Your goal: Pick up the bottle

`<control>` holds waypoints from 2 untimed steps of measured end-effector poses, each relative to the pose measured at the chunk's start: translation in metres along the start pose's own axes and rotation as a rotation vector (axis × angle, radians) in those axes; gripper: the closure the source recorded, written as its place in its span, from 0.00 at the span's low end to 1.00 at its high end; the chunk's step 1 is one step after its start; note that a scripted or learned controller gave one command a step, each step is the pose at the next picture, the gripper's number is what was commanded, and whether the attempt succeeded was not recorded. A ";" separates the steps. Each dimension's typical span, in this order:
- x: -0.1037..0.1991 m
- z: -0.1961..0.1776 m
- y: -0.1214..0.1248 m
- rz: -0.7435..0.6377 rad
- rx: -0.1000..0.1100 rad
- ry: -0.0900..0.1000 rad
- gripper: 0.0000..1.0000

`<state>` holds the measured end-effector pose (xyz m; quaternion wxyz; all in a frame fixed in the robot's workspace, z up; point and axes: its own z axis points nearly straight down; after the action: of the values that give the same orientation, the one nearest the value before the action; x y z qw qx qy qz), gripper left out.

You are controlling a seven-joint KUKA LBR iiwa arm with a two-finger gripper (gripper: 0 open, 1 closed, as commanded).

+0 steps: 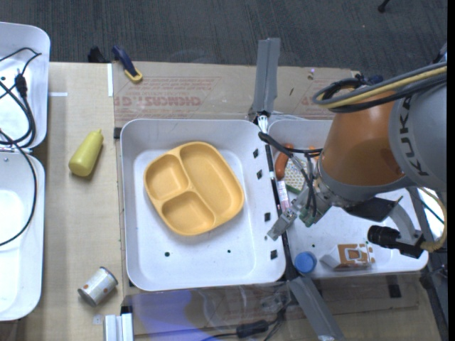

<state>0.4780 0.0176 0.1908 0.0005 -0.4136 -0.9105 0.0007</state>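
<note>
A yellow squeeze bottle (86,153) lies on the bench left of the left bin (135,190), outside both bins. A blue round cap (305,263) shows at the front left corner of the right bin (398,265); what it belongs to is hidden. My gripper (284,222) hangs low over the wall between the two bins, below the orange band of the arm (359,151). Nothing can be seen held in it. The arm covers most of the right bin.
A yellow three-part plate (193,187) lies in the left bin. The right bin holds a small white and orange carton (352,256), an orange item (281,163) and a thin white stick (282,190). A small can (97,285) lies on the bench front left.
</note>
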 end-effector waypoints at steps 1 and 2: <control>-0.016 0.000 -0.014 -0.243 0.000 0.000 0.00; -0.058 -0.043 0.018 -0.116 -0.001 -0.002 0.00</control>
<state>0.5298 -0.0143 0.2340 -0.0006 -0.3599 -0.9330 0.0007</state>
